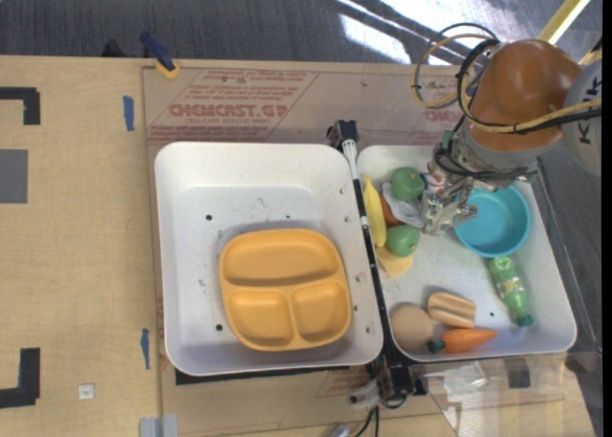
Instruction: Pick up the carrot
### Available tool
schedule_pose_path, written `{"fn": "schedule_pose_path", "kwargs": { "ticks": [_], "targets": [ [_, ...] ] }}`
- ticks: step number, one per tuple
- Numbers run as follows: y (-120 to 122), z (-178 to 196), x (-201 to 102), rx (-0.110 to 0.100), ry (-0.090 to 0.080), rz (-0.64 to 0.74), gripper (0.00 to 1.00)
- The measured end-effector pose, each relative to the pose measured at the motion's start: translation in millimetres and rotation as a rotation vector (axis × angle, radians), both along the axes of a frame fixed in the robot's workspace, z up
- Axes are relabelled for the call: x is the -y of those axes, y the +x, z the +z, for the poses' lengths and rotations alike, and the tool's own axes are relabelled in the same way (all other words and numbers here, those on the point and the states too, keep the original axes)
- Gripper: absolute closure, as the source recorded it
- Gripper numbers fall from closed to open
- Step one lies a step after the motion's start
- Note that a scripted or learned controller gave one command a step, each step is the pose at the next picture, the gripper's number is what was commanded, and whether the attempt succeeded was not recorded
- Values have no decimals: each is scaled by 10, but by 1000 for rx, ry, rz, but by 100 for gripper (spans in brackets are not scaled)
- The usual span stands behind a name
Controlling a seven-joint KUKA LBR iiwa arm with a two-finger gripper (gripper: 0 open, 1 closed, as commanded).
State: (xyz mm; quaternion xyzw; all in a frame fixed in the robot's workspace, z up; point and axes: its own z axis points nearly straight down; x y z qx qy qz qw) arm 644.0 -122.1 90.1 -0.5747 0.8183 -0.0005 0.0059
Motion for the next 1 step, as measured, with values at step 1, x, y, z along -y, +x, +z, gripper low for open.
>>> {"fn": "schedule_pose_path", "kwargs": {
  "ticks": [1],
  "targets": [
    [-327, 3, 237, 0, 7, -363, 100]
  ]
}}
